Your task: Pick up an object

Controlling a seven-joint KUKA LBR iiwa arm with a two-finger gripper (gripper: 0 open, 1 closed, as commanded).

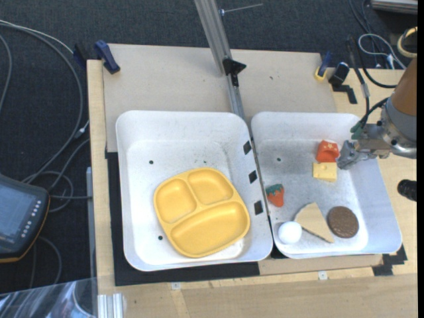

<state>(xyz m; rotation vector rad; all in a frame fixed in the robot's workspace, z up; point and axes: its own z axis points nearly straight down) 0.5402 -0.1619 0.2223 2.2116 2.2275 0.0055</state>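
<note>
Bins (132, 144) white, dark-speckled. Divided plate (201, 212) yellow. Tomato toy (327, 151) red-orange; cheese block (324, 171) pale yellow; strawberry (275, 195) red, green top; ball (289, 232) white; cookie (343, 222) brown; wedge (314, 222) tan.

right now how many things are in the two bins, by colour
yellow: 2, the divided plate and a cheese block
red: 2, one by the pincer, one near the divider
tan: 1, wedge
brown: 1, cookie
white: 1, ball
total: 7
</note>
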